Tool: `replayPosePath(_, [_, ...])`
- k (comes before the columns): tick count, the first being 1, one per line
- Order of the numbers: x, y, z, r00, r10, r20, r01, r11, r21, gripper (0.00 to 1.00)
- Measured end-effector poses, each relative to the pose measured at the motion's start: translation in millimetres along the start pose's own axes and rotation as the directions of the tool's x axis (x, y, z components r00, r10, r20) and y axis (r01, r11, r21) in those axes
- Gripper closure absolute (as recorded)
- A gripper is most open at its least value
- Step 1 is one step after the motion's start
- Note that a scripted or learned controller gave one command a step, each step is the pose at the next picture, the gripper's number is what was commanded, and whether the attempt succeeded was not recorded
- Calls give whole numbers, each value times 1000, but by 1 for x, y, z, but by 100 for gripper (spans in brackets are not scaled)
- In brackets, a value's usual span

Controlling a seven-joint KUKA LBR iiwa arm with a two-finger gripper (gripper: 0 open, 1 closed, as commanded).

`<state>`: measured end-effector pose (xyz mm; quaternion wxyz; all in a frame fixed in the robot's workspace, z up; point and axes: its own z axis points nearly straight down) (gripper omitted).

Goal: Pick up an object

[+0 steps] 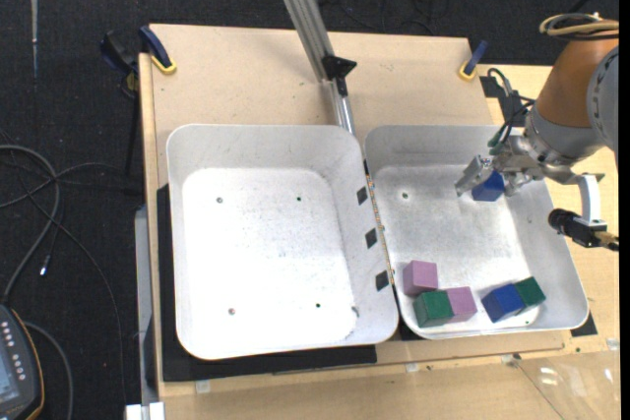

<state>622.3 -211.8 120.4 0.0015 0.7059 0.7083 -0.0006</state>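
Observation:
My gripper (483, 182) hangs over the upper right part of the right bin (443, 231). A small blue block (488, 192) sits between its fingertips, and the gripper is shut on it. Along the bin's front edge lie a pink block (421, 275), a dark green block (432, 308), a purple block (460, 302), a second blue block (503, 301) and a small green block (530, 290).
The left bin (256, 241) stands beside the right one, their rims touching in the middle. A slanted metal pole (305, 5) runs from the top down to the bins' shared back corner. Clamps sit at the bench's back corners.

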Motion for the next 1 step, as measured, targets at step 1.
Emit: replayPosePath(1, [16, 45, 26, 1000, -2, -1, 2, 1000, -4, 0])
